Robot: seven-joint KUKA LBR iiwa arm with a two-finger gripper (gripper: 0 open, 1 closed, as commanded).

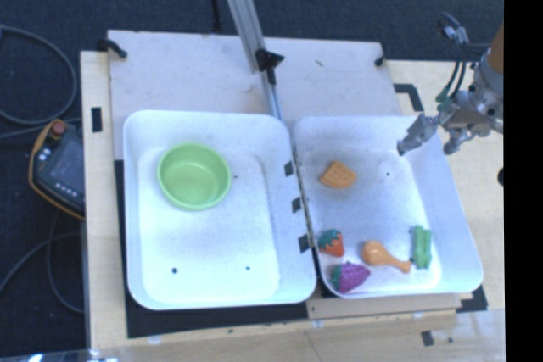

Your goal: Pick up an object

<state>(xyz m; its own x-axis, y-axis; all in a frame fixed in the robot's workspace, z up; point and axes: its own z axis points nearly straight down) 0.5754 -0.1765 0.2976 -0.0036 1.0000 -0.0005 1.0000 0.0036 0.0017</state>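
Observation:
The right bin (441,199) holds several toy foods: an orange wedge (338,175) near its middle, a red strawberry (331,242), purple grapes (349,275), an orange drumstick (386,256) and a green vegetable (421,247) along the front. My gripper (434,138) hovers over the bin's back right corner, well apart from all of them. Its fingers (413,136) are spread open with nothing between them.
A green bowl (194,175) sits in the left bin (212,267). A slanted metal bar (242,0) runs from the back down to the divide between the bins. A yellow-edged pendant (58,169) lies off the bench at left.

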